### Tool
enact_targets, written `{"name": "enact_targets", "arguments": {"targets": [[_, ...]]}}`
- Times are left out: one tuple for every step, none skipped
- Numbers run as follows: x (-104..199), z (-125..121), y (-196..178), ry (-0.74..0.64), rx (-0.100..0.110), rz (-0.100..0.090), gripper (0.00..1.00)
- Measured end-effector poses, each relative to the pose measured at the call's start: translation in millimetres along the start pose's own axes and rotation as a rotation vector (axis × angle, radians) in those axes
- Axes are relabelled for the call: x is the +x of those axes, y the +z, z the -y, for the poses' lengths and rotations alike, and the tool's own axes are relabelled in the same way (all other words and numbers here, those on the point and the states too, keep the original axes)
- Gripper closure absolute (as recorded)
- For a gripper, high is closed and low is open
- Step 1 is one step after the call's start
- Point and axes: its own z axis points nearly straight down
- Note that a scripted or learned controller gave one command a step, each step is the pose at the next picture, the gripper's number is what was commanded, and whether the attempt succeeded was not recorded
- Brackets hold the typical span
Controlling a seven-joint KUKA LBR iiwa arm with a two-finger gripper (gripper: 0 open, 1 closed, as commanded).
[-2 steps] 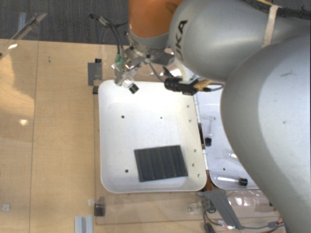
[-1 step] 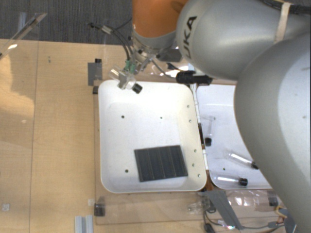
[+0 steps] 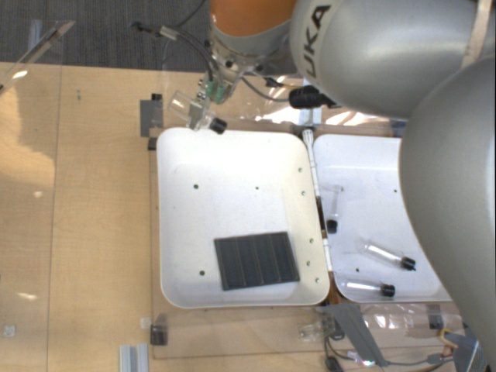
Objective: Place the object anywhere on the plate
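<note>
plate (image 3: 256, 260): dark ribbed rectangle, 1, in left bin (image 3: 178, 231)
tubes: clear, black-capped, 3, one (image 3: 390, 256) in right bin (image 3: 356, 169)
hand (image 3: 203, 113): grasping a clear tube (image 3: 186, 105)

The wooden bench (image 3: 77, 208) bears two white bins (image 3: 232, 169) side by side.

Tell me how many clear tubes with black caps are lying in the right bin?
3. One tube lies near the bin's left wall, one mid-bin, one near the front edge. The arm may hide more.

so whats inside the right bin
Three clear tubes with black caps lie in the right bin: one near its left wall, two lower down. The arm covers the bin's right part.
</note>
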Motion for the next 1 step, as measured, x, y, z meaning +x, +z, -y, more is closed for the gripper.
{"name": "enact_targets", "arguments": {"targets": [[66.9,32.5,24.8,0.162,0.005,-0.005,1.00]]}}
